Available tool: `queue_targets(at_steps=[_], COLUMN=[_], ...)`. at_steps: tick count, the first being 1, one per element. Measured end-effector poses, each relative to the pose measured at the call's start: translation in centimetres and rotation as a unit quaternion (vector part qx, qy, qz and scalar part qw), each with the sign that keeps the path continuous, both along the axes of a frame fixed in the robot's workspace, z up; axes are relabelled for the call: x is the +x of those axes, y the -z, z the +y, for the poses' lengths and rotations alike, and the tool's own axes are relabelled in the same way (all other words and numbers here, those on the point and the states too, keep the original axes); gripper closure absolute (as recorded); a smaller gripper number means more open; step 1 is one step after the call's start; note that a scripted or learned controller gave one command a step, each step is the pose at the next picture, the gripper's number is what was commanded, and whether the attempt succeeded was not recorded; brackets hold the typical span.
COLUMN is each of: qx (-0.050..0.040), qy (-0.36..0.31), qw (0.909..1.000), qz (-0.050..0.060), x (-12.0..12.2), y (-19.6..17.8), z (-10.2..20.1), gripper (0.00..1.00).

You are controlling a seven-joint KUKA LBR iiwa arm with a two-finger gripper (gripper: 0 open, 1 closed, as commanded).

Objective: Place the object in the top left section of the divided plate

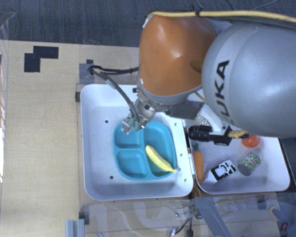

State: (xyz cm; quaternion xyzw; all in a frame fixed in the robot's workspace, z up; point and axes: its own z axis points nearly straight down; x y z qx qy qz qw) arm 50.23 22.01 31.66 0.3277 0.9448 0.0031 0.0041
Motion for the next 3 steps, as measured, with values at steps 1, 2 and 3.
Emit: queue_targets(at_steps=[1,2,3], qx=[-0.0001,-0.0017,-0.0022], qy=[0.0,-0.12,-0.37], qw=[1.0,0.9927,0.9292], qz=[0.0,0.002,0.001], x=[0.0,2.8,5.5], y=[0.0,2.0,4.8], z=[0.0,0.2,1.5], gripper=[0.0,0.0,0.0])
